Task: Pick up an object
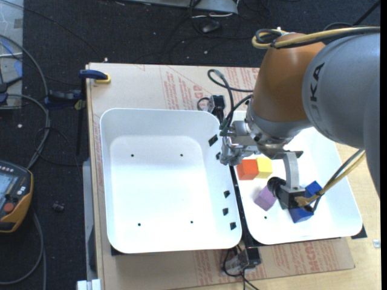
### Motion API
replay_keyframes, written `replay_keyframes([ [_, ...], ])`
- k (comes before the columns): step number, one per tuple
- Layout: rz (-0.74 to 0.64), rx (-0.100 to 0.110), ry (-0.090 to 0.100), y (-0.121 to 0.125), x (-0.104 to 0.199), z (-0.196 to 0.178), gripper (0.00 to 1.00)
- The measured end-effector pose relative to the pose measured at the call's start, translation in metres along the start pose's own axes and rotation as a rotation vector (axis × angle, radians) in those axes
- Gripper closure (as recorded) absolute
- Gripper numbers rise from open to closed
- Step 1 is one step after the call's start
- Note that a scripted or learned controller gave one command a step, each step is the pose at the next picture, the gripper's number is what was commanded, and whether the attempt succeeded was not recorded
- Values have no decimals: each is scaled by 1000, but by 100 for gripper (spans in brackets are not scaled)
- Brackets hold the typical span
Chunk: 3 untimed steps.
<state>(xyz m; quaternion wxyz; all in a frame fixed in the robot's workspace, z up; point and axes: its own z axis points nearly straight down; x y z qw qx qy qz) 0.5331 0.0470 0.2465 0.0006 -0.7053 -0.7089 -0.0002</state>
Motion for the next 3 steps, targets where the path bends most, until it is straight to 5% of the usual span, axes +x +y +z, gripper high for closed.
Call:
replay_keyframes([
  [1, 0, 1, 0, -6, 50, 6, 100],
  [2, 5, 1, -2, -11, 46, 19, 100],
  [3, 5, 0, -1, -11, 46, 18, 0],
])
